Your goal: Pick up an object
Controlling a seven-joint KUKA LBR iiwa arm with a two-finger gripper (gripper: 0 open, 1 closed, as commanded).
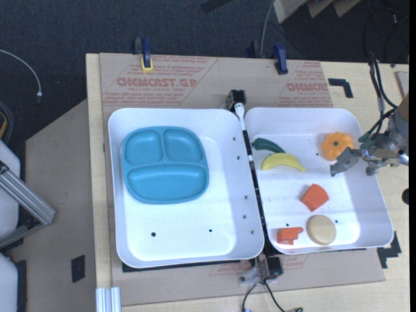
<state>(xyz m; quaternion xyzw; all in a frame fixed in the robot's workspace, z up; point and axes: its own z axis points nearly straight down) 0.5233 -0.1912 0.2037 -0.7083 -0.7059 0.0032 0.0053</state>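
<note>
Pumpkin-shaped orange object (pixel 337 145) sits in the right bin (pixel 364 229), near its far right corner, and looks the likeliest target, since the gripper (pixel 354 162) stands just beside it on the near-right side. Jaw state: cannot tell; one dark finger points toward the bin's middle, the rest is lost against the wrist, and nothing is seen between the jaws.

Working outward: an orange-red block (pixel 314 197) lies nearer the front, well clear of the gripper. A beige round object (pixel 321 230) and a small orange piece (pixel 290 234) sit close together at the front edge. A yellow banana (pixel 283 164) and a dark green piece (pixel 268 145) lie touching or nearly so by the divider. The left bin (pixel 195 246) holds a blue divided plate (pixel 166 164).

Risks, as judged:
- The pumpkin is rounded; an off-centre closure would likely squeeze it aside or roll it toward the wall
- It lies close to the bin's rim, so a finger may strike the wall on descent
- A descent from the present offset would close on nothing
</note>
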